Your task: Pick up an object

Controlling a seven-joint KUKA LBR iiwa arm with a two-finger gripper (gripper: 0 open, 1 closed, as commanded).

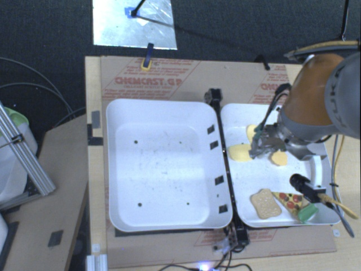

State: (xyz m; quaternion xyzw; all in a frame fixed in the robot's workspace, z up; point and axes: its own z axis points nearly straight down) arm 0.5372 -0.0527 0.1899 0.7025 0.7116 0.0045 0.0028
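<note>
In the right bin (248, 176), my gripper (258, 149) hangs low over a cluster of pale yellow pieces. One yellow piece (239, 153) lies just left of the gripper, touching or nearly touching it. Another yellow piece (251, 132) shows behind it, and a third (278, 159) to its right. Near the bin's front edge lie a tan cracker-like slice (265, 203), a toy pizza slice (288, 200) and a green piece (307, 213). The arm's body hides the fingertips.
The left bin (163, 165) stands beside the right one, with black clips along the shared divider (221, 162). A cardboard sheet (169, 78) lies under both bins. A metal plate (134, 16) rests on the dark floor at the back.
</note>
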